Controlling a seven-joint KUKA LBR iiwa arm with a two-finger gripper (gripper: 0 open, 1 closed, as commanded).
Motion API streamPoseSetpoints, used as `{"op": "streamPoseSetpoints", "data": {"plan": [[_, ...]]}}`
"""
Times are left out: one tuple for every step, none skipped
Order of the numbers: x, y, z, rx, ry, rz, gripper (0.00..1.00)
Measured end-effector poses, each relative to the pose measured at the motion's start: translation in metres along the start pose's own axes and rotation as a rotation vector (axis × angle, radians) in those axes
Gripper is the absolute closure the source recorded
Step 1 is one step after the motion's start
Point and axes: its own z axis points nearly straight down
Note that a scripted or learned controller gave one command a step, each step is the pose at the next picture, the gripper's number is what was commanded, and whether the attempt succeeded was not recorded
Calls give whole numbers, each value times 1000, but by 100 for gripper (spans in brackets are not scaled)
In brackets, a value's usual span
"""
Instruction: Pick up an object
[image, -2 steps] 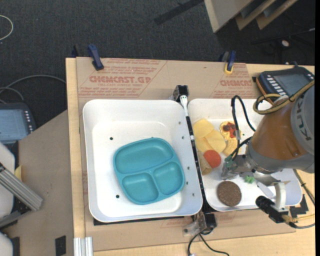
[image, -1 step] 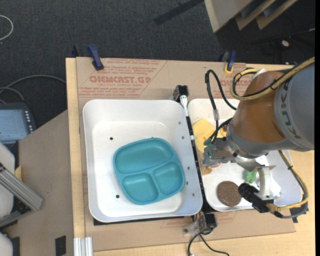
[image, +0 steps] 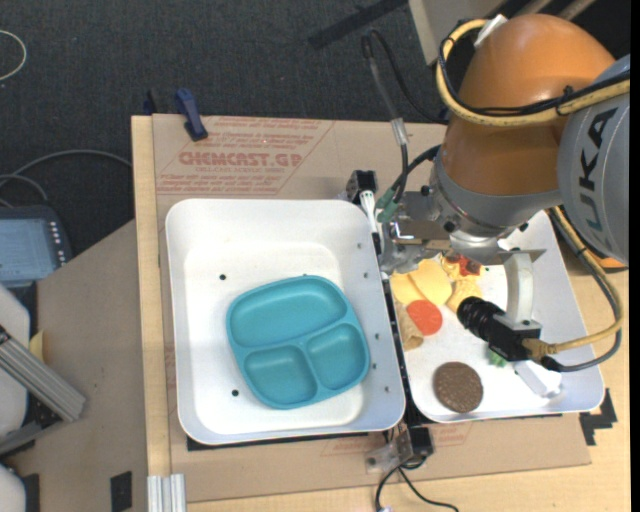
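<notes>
My arm hangs low over the back of the right bin, its orange band and grey wrist covering the gripper. Just below the wrist lie several small things: a pale yellow piece, a round orange-red piece, a small red bit and a green piece. A brown round disc rests near the bin's front edge. In the left bin sits a teal plate with three compartments.
The two bins meet at a raised rim down the middle. A cardboard sheet with red print lies under the bins at the back. A blue clamp sits at its far left corner.
</notes>
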Motion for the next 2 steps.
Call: {"op": "streamPoseSetpoints", "data": {"plan": [[123, 20, -48, 10, 0, -1, 100], [145, 23, 51, 27, -7, 10, 100]]}}
